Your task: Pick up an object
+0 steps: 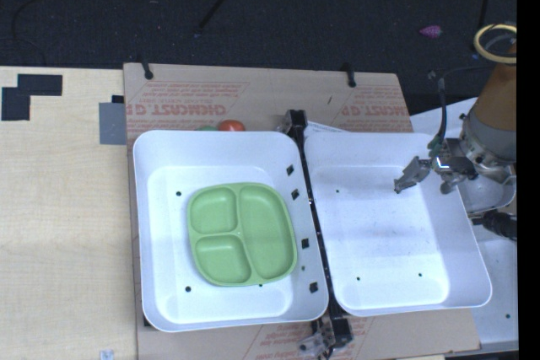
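Pincer (pixel 430 175) hangs over the right bin's (pixel 405 291) far right corner, fingers spread, gripping nothing. Green divided plate (pixel 241 233) lies flat in the left bin (pixel 160 181), well apart from the pincer.

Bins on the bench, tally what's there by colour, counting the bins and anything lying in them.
White bins: 2, left and right
Green divided plate: 1, in the left bin
Total: 3
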Tool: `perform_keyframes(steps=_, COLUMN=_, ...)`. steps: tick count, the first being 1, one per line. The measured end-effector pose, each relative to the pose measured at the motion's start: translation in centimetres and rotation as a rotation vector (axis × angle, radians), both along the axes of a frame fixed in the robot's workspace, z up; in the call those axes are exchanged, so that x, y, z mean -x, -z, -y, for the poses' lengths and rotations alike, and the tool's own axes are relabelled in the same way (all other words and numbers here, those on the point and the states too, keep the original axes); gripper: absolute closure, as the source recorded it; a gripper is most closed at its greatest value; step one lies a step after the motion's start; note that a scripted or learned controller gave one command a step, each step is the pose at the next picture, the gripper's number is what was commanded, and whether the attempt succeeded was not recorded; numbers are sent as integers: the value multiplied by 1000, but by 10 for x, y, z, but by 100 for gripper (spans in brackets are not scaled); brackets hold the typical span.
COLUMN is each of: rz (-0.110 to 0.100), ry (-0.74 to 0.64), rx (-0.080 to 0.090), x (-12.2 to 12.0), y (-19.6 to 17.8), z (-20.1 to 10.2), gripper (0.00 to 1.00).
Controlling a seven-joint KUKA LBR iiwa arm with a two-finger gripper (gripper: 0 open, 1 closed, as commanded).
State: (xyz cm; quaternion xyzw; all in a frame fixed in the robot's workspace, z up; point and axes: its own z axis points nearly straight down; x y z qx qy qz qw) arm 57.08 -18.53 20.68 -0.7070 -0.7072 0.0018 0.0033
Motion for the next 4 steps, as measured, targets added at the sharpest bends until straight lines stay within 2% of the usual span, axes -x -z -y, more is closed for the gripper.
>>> perform_keyframes(steps=1, rz=1, ry=1, rx=0, x=-2, y=44, z=-4, gripper=0)
perform_keyframes(steps=2, rz=0, ry=1, rx=0, x=1, y=107, z=0, gripper=0)
perform_keyframes(steps=3, rz=3, ry=3, rx=1, x=0, y=93, z=1, gripper=100)
perform_keyframes(steps=4, rz=10, ry=0, rx=3, x=-8, y=41, z=9, gripper=100)
